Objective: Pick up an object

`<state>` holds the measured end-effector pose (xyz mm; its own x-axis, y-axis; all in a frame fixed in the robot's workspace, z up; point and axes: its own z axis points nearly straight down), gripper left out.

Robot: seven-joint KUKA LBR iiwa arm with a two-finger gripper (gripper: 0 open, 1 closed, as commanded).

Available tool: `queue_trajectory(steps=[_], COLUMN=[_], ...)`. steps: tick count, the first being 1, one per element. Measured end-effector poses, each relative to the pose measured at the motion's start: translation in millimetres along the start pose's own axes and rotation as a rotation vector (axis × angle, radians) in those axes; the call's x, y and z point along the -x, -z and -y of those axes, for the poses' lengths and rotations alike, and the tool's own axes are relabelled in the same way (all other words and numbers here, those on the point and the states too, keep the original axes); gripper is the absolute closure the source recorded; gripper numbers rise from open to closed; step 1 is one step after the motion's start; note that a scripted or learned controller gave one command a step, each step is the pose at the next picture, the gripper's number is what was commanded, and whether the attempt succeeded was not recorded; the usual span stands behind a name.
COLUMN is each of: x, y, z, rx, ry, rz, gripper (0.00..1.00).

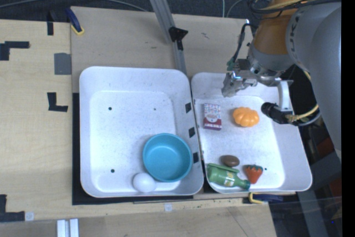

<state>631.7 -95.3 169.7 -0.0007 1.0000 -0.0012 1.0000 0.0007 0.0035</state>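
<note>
Currently hand (231,86) over right bin (293,161) rear edge, fingers blurred, grip state indeterminate. Nothing visibly held. Orange pumpkin (245,116) just beside, red-white carton (212,116) near. Green bottle (226,176) partly cut by bin rim.

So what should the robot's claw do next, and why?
Probably move down and a little toward the orange pumpkin. The gripper hangs over the far end of the right bin with nothing between its fingers, and the pumpkin sits closest, with bare floor around it. The little red box lies nearly as close, so that could work too.
</note>
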Motion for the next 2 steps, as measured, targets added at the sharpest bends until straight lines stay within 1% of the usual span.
queue_trajectory(steps=[1,2], x=[-0.7,-1.1], y=[53.2,62.2], z=[8.8,8.8], rx=[0.001,-0.004], ry=[0.001,0.0], rz=[0.0,-0.002], gripper=[1.0,1.0])
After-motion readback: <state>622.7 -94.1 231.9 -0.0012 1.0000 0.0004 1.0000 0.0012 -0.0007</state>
